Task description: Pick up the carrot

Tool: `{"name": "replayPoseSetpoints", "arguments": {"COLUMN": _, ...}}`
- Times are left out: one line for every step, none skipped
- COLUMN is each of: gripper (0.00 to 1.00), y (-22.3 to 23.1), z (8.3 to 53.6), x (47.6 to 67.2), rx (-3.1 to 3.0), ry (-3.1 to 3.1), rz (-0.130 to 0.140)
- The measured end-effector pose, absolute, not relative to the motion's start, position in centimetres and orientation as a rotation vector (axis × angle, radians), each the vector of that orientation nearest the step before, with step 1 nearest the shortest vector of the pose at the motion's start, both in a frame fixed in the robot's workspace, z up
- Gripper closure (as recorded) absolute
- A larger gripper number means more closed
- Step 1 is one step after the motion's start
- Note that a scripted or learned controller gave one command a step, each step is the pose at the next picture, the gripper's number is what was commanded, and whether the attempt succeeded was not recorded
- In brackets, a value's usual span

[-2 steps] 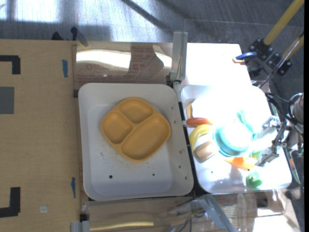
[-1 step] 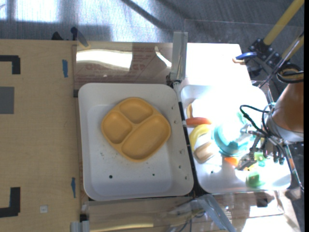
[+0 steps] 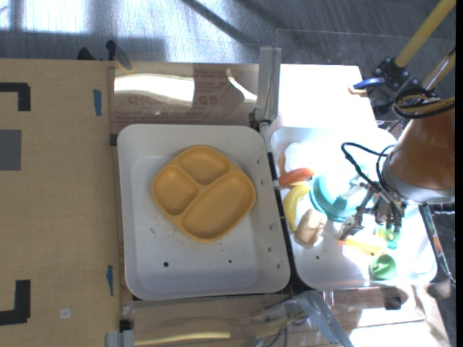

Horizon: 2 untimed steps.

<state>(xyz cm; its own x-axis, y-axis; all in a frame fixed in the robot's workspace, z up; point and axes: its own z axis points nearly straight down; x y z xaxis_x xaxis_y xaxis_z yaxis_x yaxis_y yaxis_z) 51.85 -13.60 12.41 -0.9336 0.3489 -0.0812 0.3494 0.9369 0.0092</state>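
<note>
- The small orange toy carrot [image 3: 296, 176] of smooth plastic lies in the right-hand shallow white bin [image 3: 416, 266], near that bin's left wall and toward its far side, lying roughly crosswise.
- It looks light, stiff and somewhat slick, so it is likely to skid or roll if nudged; a hold across the middle of its body, fingers closing on the narrow width, seems the safest.
- Just below it, touching or nearly so, lies a curved yellow plastic banana [image 3: 292, 205]; below that sits a beige bread-like toy piece [image 3: 310, 228].
- To the carrot's right stands a teal plastic cup [image 3: 329, 199], close by, which leaves little room for a finger on that side.
- The two-finger gripper [image 3: 353, 228] hangs lower right of the cup, well apart from the carrot, above a flat yellow toy piece [image 3: 363, 246]; whether its fingers are spread or pressed together I cannot tell, and nothing is seen between them.
- A green round toy [image 3: 383, 267] lies near the bin's near edge.
- The left-hand white bin [image 3: 137, 194] carries a yellow three-compartment plastic plate [image 3: 204, 191].
</note>
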Motion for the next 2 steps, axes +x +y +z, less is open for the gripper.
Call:
{"name": "replayPoseSetpoints", "arguments": {"gripper": 0.0, "y": -8.1, "z": 20.9, "x": 57.5, "rx": 0.835, "ry": 3.016, "rz": 0.006}}
{"name": "replayPoseSetpoints", "arguments": {"gripper": 0.0, "y": 1.5, "z": 18.4, "x": 55.0, "rx": 1.026, "ry": 2.972, "rz": 0.004}}
